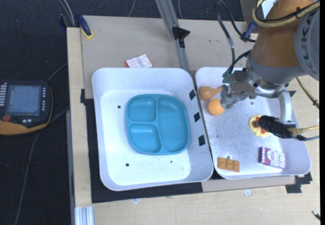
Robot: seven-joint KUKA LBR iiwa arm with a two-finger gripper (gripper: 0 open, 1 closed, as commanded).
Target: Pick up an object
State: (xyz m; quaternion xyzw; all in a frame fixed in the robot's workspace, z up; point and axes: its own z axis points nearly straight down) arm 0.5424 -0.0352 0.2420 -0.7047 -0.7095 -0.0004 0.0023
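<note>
My gripper hangs low over the upper left part of the right bin. Just left of it and below lies an orange ball-shaped object, touching or nearly touching the gripper's tip. A tan, drumstick-like object lies right above the ball, against the bin's left wall. Further right in the same bin sit a yellow and red object, a purple box and a brown waffle-like square.
The left bin holds a blue divided plate. A small red and white packet lies on the bench behind that bin. A metal pole rises between the bins at the back. Cables trail across the right bin's right side.
</note>
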